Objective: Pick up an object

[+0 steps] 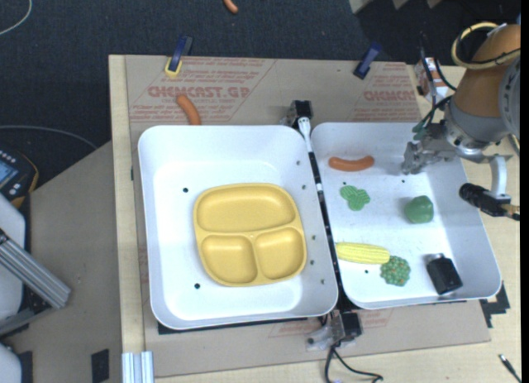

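Two-finger metal gripper (pixel 411 163) at right white bin's (pixel 471 232) one o'clock; finger state cannot be told; orange sausage (pixel 351 161) near, nine o'clock.

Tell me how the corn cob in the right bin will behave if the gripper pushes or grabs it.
The corn cob looks long and rounded, so a sideways push would probably roll it. It lies close beside a bumpy green vegetable, which might block it or get nudged. It seems a moulded toy, likely light and stiff; its smooth-looking surface may slip unless the gripper closes across its narrow width.
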`<act>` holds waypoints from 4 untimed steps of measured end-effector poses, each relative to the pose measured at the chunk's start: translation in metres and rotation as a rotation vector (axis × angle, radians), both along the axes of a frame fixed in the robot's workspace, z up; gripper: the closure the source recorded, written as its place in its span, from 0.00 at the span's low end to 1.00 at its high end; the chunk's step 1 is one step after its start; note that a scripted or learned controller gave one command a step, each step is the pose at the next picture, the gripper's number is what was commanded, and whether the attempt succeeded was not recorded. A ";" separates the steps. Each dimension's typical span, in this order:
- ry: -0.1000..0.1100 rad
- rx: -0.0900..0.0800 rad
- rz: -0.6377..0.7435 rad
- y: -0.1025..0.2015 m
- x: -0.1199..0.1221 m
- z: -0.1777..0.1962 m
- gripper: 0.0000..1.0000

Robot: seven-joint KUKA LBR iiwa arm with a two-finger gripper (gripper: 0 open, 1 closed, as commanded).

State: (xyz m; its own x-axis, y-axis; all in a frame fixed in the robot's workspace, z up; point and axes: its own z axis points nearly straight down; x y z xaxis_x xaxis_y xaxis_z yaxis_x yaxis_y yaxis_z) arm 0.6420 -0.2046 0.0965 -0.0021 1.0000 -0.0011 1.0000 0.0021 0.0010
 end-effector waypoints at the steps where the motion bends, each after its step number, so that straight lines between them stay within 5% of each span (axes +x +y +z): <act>1: -0.005 -0.001 -0.001 0.008 -0.003 0.049 1.00; 3: -0.005 -0.001 -0.001 0.013 -0.008 0.131 1.00; 4: 0.002 0.003 0.003 0.066 -0.028 0.139 1.00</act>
State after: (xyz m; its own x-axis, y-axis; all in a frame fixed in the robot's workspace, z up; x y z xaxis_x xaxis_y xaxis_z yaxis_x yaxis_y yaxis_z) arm 0.6139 -0.1386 0.2358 -0.0049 1.0000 0.0024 1.0000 0.0049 -0.0014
